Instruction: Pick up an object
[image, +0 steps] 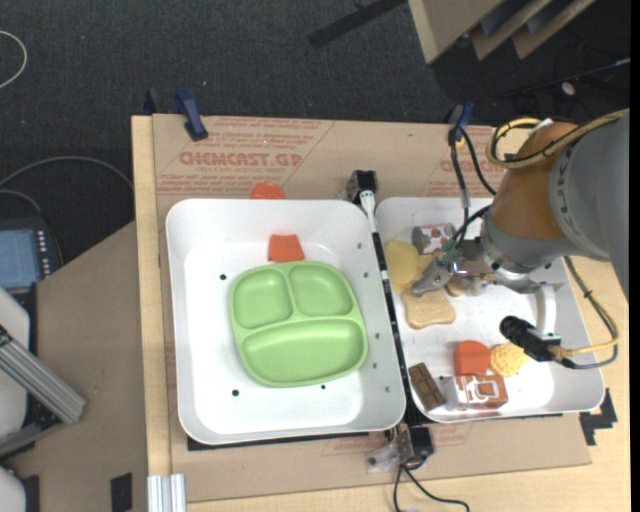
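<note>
My gripper (434, 281) hangs low in the right bin (575, 395), in its upper left part. It sits between a pale yellow flat piece (401, 263) and a tan toast slice (430, 314), just above the toast's top edge. A small red and white can (433, 237) lies just behind it. Nothing can be seen held in it. The grey arm with its orange band (525, 200) covers the bin's back right.
The front of the right bin holds an orange block (470, 355), a yellow corn piece (508, 360), a brown bar (425, 383) and a small red and white box (484, 393). The left bin (195, 300) holds a green divided plate (297, 322) and a red block (286, 247).
</note>
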